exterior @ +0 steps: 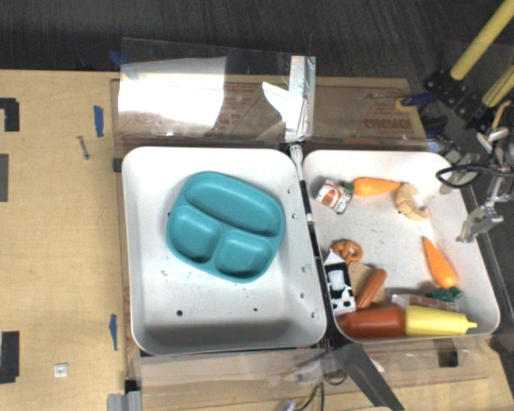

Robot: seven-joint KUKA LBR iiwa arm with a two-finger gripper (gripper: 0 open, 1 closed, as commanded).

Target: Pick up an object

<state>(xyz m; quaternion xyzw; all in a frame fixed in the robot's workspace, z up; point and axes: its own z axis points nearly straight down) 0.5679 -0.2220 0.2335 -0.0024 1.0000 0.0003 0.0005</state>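
Right bin (385, 157) w/ toy food, smooth orange carrot (439, 263) at 3 o'clock, shiny yellow bottle (437, 321) at 6, gripper (480, 223) by rim, grip can't tell, teal tray (225, 225) in left bin (146, 178)

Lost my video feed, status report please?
Tool at right bin's right edge, nothing seen held. Carrot nearest, lying free. Teal tray alone in left bin.

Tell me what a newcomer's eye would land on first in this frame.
Most likely the teal divided tray, lying alone in the left bin. Next, the clutter of toy food in the right bin: two carrots, a yellow bottle and a red sausage along its near edge.
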